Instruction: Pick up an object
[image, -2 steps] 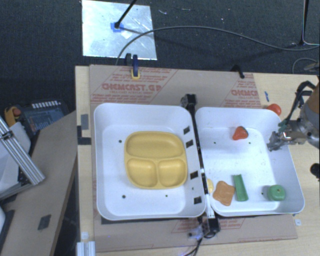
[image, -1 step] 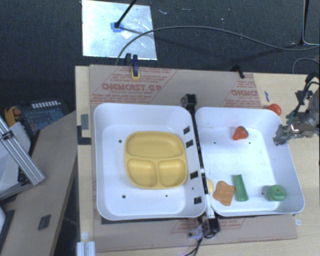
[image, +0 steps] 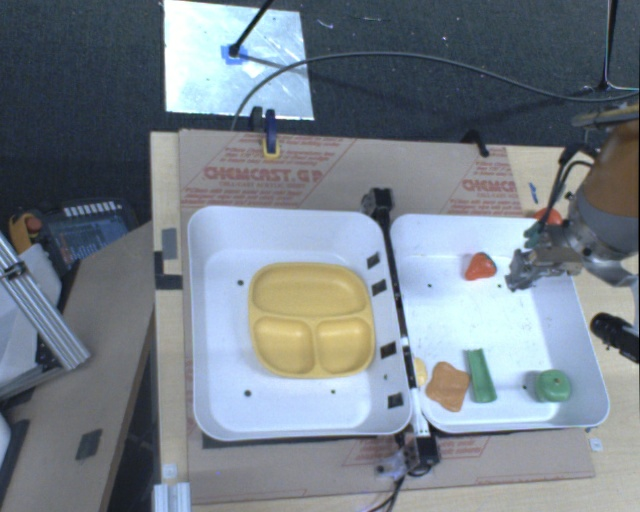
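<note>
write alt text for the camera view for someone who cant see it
A robot gripper hangs over the right bin, beside an orange piece. Near that bin's front edge lie a tan piece, a green stick and a green round piece. The left bin holds a yellow tray.

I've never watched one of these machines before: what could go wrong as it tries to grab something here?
The gripper hangs beside the small orange-red piece, so it might nudge it away. It is also near the right bin's far wall and could bump it. The green stick touches the tan piece; grabbing one may drag the other.
</note>
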